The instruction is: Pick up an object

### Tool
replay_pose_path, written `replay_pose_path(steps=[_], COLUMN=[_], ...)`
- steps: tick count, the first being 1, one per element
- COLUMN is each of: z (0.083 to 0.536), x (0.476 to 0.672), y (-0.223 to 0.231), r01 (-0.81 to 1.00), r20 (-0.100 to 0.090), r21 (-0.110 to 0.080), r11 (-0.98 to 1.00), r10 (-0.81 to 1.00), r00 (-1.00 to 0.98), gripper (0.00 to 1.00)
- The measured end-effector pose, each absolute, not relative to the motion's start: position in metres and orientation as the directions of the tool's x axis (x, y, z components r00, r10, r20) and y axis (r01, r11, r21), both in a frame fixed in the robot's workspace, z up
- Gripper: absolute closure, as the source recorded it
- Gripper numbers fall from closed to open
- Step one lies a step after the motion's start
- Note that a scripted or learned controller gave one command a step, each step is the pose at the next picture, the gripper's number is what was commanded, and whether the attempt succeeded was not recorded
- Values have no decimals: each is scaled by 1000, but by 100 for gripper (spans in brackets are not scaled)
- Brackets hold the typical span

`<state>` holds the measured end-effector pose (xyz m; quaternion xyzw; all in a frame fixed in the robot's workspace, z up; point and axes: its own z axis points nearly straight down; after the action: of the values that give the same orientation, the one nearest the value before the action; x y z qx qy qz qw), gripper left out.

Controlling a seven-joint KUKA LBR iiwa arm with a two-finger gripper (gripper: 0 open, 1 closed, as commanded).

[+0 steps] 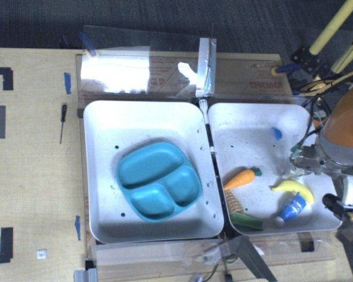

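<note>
The right bin holds a toy carrot, a yellow banana, a blue bottle with a white cap, a green cucumber and a brown ridged piece. A small blue piece lies near the bin's far side. My gripper reaches in from the right, just above the banana and right of the carrot. Nothing is seen held by it. The arm's orange band sits over the bin's right rim.
The left bin holds a blue divided plate. A clear plastic sheet and a taped divider stand behind both bins. Cables and yellow rods crowd the far right corner.
</note>
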<state>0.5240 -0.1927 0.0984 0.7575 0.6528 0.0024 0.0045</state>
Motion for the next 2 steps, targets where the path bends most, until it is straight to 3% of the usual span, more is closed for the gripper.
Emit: replay_pose_path(steps=[1, 2], z=[88, 88], x=[524, 525], y=[-210, -205], r01=[981, 979], r20=[-1, 6], r21=[5, 5], r11=[195, 202], r10=[981, 979], r00=[-195, -202], gripper=[100, 0])
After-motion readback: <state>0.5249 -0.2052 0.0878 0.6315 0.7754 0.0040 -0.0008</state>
